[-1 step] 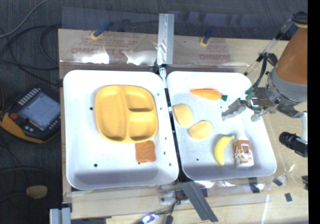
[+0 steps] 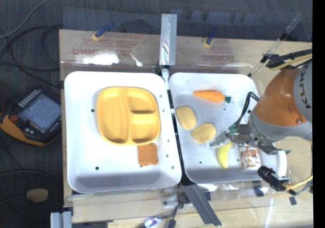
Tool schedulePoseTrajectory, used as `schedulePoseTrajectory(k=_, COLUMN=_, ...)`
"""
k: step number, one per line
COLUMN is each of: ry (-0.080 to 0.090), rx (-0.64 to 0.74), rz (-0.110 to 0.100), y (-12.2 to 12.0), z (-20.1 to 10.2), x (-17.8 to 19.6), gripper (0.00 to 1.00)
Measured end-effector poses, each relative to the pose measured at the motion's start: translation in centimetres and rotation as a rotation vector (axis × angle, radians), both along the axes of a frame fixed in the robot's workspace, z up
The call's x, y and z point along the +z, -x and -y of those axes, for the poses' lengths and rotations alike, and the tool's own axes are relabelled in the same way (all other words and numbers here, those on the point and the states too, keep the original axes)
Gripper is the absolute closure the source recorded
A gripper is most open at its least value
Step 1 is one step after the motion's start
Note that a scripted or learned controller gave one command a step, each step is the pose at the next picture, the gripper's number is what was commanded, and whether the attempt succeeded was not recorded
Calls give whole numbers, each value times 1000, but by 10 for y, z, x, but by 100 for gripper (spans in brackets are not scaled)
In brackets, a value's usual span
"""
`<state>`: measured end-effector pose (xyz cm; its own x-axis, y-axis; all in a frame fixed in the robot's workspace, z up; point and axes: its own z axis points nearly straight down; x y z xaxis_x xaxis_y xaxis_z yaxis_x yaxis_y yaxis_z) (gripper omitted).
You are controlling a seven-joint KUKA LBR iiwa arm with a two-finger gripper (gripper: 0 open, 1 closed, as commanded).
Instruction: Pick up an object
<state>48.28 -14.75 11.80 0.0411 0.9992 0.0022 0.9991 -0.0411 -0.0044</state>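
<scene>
Objects for picking lie mostly in the right bin (image 2: pixel 213 80), at the right centre of the frame. An orange carrot (image 2: pixel 209 96) with a green tip lies near that bin's upper edge. Below it, toward the bin's left side, sit two pale yellow rounded pieces: one potato-like lump (image 2: pixel 186 117) just beside the divider between the bins, and a second lump (image 2: pixel 203 132) just below and to the right of it, close by or touching. A yellow banana-like piece (image 2: pixel 223 156) lies near the bin's lower edge, and a small red and white carton (image 2: pixel 250 158) stands just to its right.

The grey arm with its orange band (image 2: pixel 282 102) reaches in from the right edge of the frame. Its pincer (image 2: pixel 234 138) hangs low over the right bin, between the second lump and the carton, just above the yellow piece; whether it is released or clenched cannot be told, and nothing can be seen gripped in it.

The left bin (image 2: pixel 81 120) holds a yellow divided tray (image 2: pixel 128 114) and, just below it, an orange-brown square piece (image 2: pixel 148 154). Both bins rest on the table (image 2: pixel 71 44).
</scene>
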Motion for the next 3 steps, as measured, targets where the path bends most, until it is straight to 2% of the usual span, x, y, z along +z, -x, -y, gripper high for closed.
schedulePoseTrajectory(k=1, ry=5, rx=4, rz=13, y=-4, z=-3, x=-27, gripper=0)
schedulePoseTrajectory(k=2, ry=2, rx=5, rz=18, y=-6, z=-5, x=-17, gripper=100)
schedulePoseTrajectory(k=3, ry=2, rx=-51, rz=0, y=-20, z=-99, x=64, gripper=100)
